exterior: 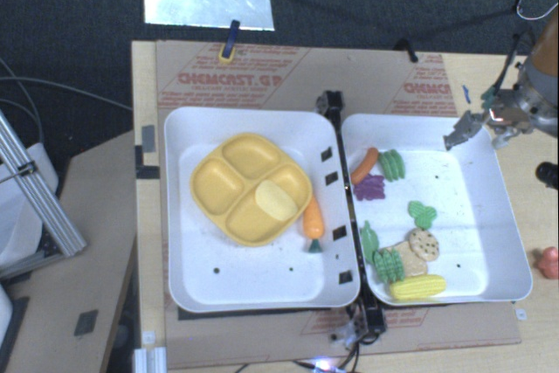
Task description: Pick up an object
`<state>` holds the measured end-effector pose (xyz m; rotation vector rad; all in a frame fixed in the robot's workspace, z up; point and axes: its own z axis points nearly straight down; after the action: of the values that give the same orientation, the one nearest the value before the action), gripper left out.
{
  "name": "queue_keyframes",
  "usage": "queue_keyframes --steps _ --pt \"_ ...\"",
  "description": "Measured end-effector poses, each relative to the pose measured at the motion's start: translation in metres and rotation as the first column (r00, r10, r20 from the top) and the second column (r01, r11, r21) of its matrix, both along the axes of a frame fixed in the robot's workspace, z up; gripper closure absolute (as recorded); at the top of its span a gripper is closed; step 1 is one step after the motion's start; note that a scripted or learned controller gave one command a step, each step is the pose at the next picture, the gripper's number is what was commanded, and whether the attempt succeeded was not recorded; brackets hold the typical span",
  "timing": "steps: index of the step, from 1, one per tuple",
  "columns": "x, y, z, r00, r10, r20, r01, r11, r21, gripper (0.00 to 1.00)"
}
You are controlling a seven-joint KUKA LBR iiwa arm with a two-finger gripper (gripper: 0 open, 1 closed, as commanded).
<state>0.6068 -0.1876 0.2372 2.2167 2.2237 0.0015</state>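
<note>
My gripper (pixel 479 135) hangs over the far right corner of the right bin (pixel 489 214), open, with nothing between its fingers. Toy foods lie in that bin to its lower left: an orange sausage (pixel 364 164), a green pod (pixel 391 163), purple grapes (pixel 369 186), a broccoli piece (pixel 422 212), a cookie (pixel 424 245), green vegetables (pixel 370 238) and a corn cob (pixel 417 286). All of them are well apart from the gripper. The left bin (pixel 210 275) holds a yellow divided plate (pixel 229 179) with a pale slice (pixel 275 200) in one section, and a carrot (pixel 313 220) beside it.
A black hinge strip (pixel 342 188) runs between the two bins. A pink object (pixel 548 261) lies on the bench right of the right bin. Cardboard (pixel 262 74) lies under the bins, with a blue-and-yellow tool (pixel 230 42) at its far edge. A metal frame (pixel 31 188) stands at the left.
</note>
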Motion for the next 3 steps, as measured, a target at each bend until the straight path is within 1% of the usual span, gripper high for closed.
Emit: queue_keyframes --steps 1,2,3 --pt "-0.066 -0.021 -0.047 1.000 -0.006 -0.008 0.006 1.000 0.001 0.00" --pt "0.000 0.009 -0.130 1.000 0.005 0.001 -0.005 1.000 0.001 0.00" --pt "-0.082 -0.022 -0.110 1.000 -0.007 -0.003 0.007 1.000 -0.002 0.00"
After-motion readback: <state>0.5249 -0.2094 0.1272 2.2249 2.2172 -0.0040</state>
